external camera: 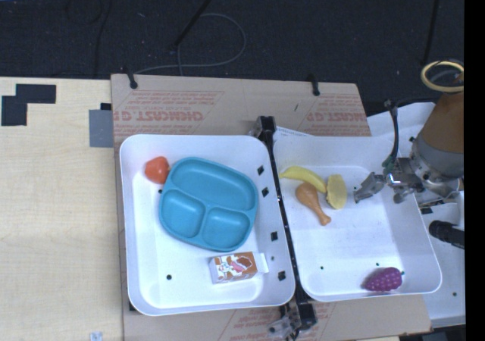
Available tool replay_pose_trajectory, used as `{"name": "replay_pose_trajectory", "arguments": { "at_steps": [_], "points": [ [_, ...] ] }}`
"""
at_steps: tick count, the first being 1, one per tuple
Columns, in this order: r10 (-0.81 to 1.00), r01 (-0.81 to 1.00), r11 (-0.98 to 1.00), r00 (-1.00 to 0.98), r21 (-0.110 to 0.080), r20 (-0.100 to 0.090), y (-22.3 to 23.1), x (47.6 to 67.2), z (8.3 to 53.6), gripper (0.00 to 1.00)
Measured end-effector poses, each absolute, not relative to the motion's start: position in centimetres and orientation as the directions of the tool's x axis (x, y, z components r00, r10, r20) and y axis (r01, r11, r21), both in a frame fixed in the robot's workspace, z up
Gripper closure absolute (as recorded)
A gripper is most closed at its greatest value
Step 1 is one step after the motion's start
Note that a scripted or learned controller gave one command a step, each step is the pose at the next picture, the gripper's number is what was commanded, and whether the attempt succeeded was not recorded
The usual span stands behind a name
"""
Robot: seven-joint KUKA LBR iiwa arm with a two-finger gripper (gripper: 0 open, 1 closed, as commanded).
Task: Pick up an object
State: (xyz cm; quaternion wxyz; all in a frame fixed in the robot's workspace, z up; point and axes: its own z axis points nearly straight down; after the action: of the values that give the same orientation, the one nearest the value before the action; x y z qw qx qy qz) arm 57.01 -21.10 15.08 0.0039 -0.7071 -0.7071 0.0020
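Camera view puts your arm [443, 139] at the right edge, its orange band above the grey wrist, with the claw [371, 186] reaching leftward over the right bin [413, 252]. You cannot tell from here whether the claw is open or closed, and nothing is visibly held in it.

Largest first: the counter [53, 203] stretches far to the claw's left, pale wood under a cardboard sheet [235, 108] that carries both bins. The left bin [144, 271] lies well to the claw's left. In it you have a blue divided plate [208, 203], a small printed carton [233, 266] near the bin's front edge, and an orange-red ball [157, 170] touching the plate's far left corner.

In the right bin, the pickable things sit close: a yellow banana [303, 176] and a tan drumstick [312, 201] to the claw's left, with a yellow-green slice [336, 191] just beside the claw, between it and the drumstick. A purple grape bunch [383, 279] lies well apart, toward the bin's front, slightly right of the claw.
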Motion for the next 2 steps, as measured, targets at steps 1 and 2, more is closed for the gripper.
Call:
{"name": "replay_pose_trajectory", "arguments": {
  "at_steps": [1, 2],
  "points": [
    [1.000, 1.000, 0.000, 0.000, -0.007, 0.002, -21.1, 57.0, 10.7, 0.00],
    [1.000, 1.000, 0.000, 0.000, -0.005, 0.002, -20.9, 57.0, 8.6, 0.00]
  ]
}}
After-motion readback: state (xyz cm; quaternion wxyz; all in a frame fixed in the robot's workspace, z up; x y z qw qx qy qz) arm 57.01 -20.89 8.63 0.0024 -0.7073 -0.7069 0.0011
